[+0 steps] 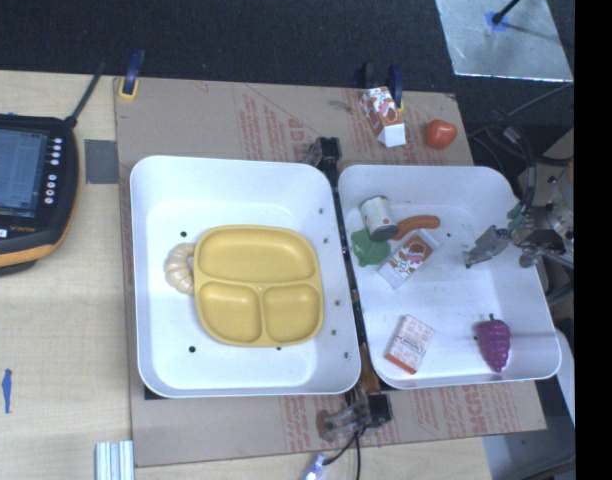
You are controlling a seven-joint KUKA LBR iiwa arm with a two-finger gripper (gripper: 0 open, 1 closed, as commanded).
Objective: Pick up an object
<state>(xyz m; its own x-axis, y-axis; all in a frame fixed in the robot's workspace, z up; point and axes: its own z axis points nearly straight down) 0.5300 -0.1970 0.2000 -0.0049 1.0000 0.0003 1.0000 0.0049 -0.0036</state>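
The right bin (506, 193) holds several small objects. A silver can (375, 214) lies beside a green piece (368, 248), with an orange-red sausage (418, 224) and a small red-and-white carton (409, 257) close by. An orange-and-white packet (410, 343) and a purple grape bunch (493, 341) lie near the front wall. My gripper (504, 244) hangs over the right side of this bin, apart from all of them, with nothing seen in it. The grapes lie below it in the view and the carton lies to its left.
The left bin (156, 198) holds a yellow divided plate (257, 285) with a beige ridged piece (177, 266) at its left edge. Behind the right bin stand a small carton (384, 115) and a red tomato (440, 133). A control pendant (16, 188) lies at far left.
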